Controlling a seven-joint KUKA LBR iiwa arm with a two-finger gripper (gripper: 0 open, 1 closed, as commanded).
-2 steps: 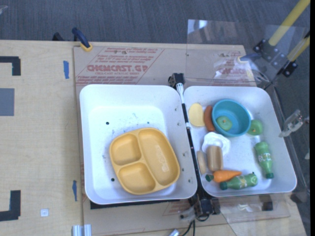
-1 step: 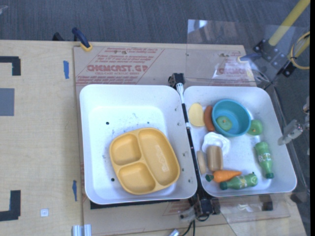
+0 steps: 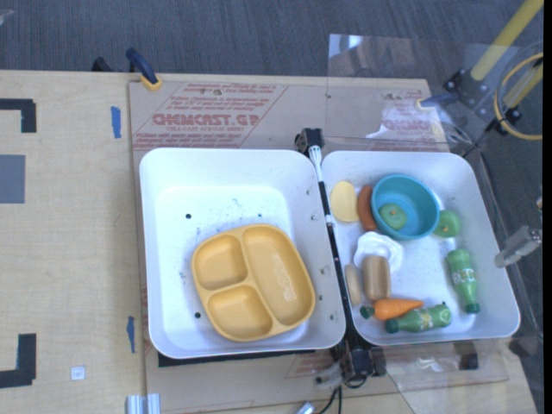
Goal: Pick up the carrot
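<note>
Smooth tapered orange carrot [image 3: 398, 307] lies beside glossy green bottle [image 3: 420, 319].

- I see 2 white bins: the left bin [image 3: 164, 231] holds a yellow 3-compartment plate [image 3: 252, 280].
- In the right bin [image 3: 492, 231], a blue bowl [image 3: 405, 205] with something green inside.
- 2 green bottles [image 3: 463, 279] lie near its right and front edges.
</note>
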